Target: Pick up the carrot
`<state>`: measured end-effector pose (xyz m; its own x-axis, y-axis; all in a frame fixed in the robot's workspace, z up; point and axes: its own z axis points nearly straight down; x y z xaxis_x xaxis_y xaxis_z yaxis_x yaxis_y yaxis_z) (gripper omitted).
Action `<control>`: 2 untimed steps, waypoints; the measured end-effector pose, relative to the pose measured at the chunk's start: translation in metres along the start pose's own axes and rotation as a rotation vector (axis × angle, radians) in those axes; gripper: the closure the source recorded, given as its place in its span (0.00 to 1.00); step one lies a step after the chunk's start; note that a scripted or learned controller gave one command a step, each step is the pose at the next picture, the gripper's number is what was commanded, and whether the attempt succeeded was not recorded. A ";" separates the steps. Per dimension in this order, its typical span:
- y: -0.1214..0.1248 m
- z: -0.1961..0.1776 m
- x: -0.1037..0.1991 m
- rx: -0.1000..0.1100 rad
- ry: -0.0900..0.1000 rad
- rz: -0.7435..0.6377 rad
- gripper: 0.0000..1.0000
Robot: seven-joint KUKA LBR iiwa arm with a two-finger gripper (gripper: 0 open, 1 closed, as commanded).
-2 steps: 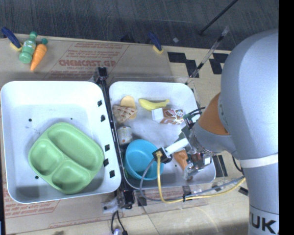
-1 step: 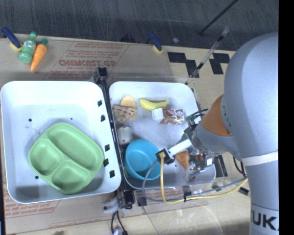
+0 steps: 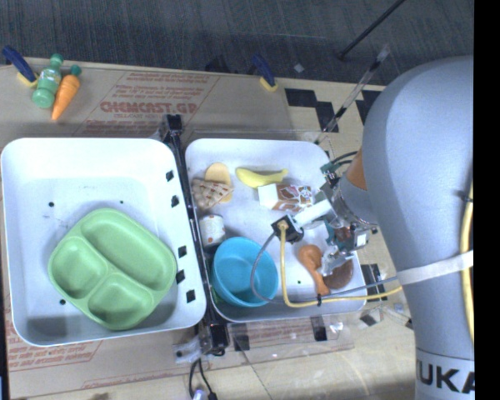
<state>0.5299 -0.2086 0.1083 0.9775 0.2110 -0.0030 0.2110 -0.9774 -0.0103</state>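
**Robot arm reaching into the right-hand bin, beside a toy carrot**

The two-finger gripper [image 3: 340, 242] sits low in the right part of the right-hand shallow white bin [image 3: 233, 150], at the end of a large grey arm [image 3: 421, 190] that enters from the right. Whether it is open or closed cannot be told; dark hardware and cables hide that part.

Just to its left lies the orange toy carrot [image 3: 312, 263], tilted, with its thicker end up and left and its narrow end down and right. It is very close to the gripper, but whether they touch is unclear. A small dark brown round piece [image 3: 338, 275] lies beside the carrot's lower end. A yellow cable [image 3: 333, 300] loops along the bin's lower edge.

Further left in the same bin is a round blue plastic bowl [image 3: 243, 272], near the bottom left corner. Above it are a small pale cup-like item [image 3: 212, 226], a tan waffle-patterned toy [image 3: 212, 192], a yellow toy banana [image 3: 262, 176] and a white packet with a red print [image 3: 288, 195].

The left-hand shallow white bin [image 3: 33, 161] holds a light green plastic tray with three compartments [image 3: 111, 267].

Outside the bins, at the top left of the cardboard-covered bench [image 3: 142, 98], a second orange toy carrot with a green top [image 3: 66, 92] lies beside a small green bottle [image 3: 47, 83].
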 end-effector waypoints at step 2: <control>-0.034 -0.056 0.039 0.000 -0.001 0.000 0.00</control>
<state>0.5615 -0.1673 0.1641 0.9775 0.2108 -0.0039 0.2107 -0.9775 -0.0098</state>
